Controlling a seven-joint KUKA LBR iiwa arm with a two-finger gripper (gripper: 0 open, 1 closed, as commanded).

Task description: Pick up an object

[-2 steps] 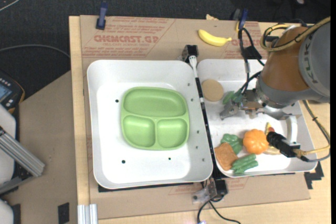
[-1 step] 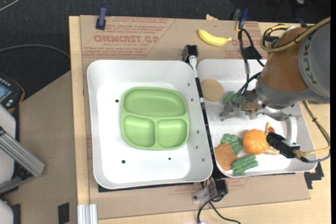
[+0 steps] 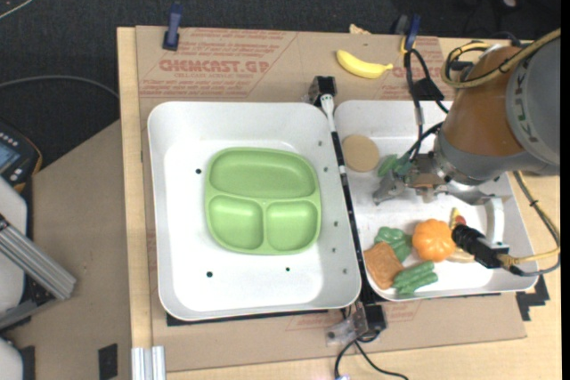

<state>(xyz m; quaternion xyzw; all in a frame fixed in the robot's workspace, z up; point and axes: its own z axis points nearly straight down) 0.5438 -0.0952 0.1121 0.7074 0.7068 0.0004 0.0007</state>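
Hand (image 3: 392, 184) low in right bin (image 3: 374, 116), grip state unclear — green toy (image 3: 389, 165) touching, tan disc (image 3: 361, 152) just beside; risk: nudging either aside, missed grasp.

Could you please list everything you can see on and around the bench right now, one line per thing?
Bins: 2, white, side by side on the bench; left bin, right bin.
Divided plate: 1, light green, three compartments, in the middle of the left bin.
Banana: 1, yellow, on the board behind the right bin.
Round disc: 1, tan, back left of the right bin.
Orange fruit toy: 1, orange, front of the right bin.
Green toys: several, green, front of the right bin.
Brown slice: 1, front left corner of the right bin.
Clamps: 2, blue, at the board's back edge.
Arm: 1, grey with orange band, over the right bin.
Hand: 1, low in the right bin, by a green item.
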